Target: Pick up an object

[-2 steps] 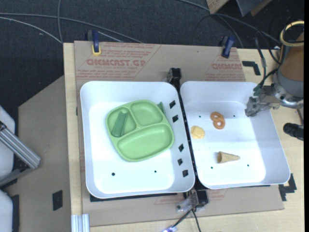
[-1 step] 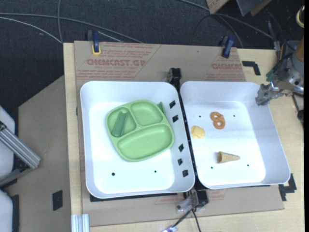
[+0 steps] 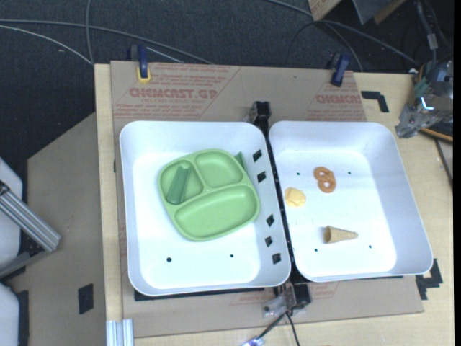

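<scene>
I see a green divided plate point(image 3: 209, 194) in the left bin point(image 3: 144, 265). In the right bin point(image 3: 403, 193) lie a pretzel point(image 3: 325, 179), a yellow piece point(image 3: 294, 197) and a cone point(image 3: 338, 234), well apart. The gripper point(image 3: 425, 103) sits at the frame's right edge; I cannot tell its opening.

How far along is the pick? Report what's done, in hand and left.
Done: nothing looks picked. The pretzel, yellow piece and cone lie in the right bin; the green plate sits in the left bin. In hand: nothing visibly. Left: the whole pick.
</scene>
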You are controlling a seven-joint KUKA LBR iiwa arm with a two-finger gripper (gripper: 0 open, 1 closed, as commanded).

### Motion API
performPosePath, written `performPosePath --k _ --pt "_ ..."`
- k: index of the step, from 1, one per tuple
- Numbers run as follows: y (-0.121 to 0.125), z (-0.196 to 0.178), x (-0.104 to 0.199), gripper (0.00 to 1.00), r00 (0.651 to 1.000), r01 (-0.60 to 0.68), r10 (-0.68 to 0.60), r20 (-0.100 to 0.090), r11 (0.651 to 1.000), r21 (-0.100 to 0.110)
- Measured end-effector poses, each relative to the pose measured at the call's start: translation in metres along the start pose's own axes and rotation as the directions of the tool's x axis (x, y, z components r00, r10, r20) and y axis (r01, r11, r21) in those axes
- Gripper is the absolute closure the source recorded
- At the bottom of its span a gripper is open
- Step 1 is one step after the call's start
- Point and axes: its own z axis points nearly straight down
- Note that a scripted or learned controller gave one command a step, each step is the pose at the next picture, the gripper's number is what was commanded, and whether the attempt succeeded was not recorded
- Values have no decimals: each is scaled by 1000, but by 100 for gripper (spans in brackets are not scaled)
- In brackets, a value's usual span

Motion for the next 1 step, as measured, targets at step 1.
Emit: performPosePath --k 1 --pt "-7 -6 51 100 1000 5 -5 -6 1000 10"
